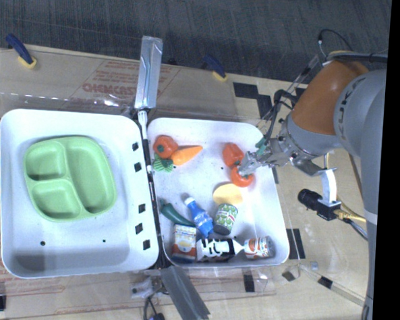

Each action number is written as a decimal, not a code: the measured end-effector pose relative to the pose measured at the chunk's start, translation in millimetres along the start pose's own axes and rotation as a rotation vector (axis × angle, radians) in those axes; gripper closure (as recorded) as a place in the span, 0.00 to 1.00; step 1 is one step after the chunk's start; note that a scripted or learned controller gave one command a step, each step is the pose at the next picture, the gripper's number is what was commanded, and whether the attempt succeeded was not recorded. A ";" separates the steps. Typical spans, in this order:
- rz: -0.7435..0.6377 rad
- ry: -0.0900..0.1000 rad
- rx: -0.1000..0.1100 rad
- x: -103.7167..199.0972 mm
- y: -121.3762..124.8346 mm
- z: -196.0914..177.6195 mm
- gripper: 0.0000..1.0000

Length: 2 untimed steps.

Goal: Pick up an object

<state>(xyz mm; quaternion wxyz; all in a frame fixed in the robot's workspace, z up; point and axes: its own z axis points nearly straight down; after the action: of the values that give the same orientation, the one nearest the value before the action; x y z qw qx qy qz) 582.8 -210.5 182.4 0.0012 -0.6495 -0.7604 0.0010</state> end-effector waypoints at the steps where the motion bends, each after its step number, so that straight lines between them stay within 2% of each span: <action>1: 0.000 0.000 0.000 0.1 0.0 0.0 0.00; 2: -0.148 -0.001 -0.003 -8.9 61.2 10.1 0.00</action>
<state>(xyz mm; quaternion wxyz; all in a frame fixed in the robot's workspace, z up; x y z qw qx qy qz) 644.6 -209.7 172.2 -0.0001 -0.5914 -0.8064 0.0003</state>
